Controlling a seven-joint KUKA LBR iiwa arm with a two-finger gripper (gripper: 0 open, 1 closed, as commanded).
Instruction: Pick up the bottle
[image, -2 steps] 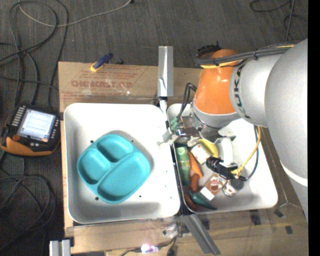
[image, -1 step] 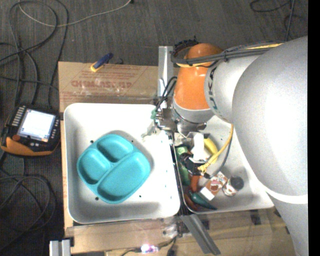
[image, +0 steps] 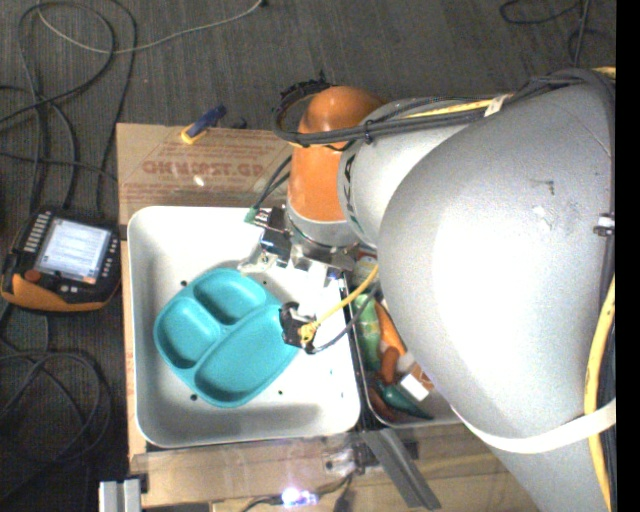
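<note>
The bottle is hard to single out. It most likely lies in the narrow strip of the right bin (image: 390, 419) that shows beside the arm's (image: 500, 260) broad grey body. There a green piece (image: 369, 322), an orange piece (image: 392, 350) and a white piece (image: 412, 384) lie crowded against the bin's left wall. I cannot tell which of them is the bottle, because the arm covers the rest of that bin.

The gripper (image: 283, 252) hangs below the orange band, over the far right part of the left bin (image: 150, 240), just beyond the far edge of a teal plate (image: 225, 335). Whether it is open or shut cannot be told from here, and nothing can be made out in its hold. It stands over the bin next to the crowded strip, so I judge the pick has not begun in earnest. The arm would need to carry the gripper rightward and nearer before it could close on anything there.

The plate has several compartments. It lies flat, set at a slant across the middle of the left bin, with bare white floor around it. It is no part of the task and probably serves as clutter to be avoided.

Both bins rest on a sheet of cardboard (image: 200, 170), which reaches out on the far side, perhaps to protect the bench. A small blue and yellow thing (image: 202, 122) lies at the cardboard's far edge. Well to the left, on the dark floor among cables, sits a handheld controller (image: 65, 255) with its screen lit.
</note>
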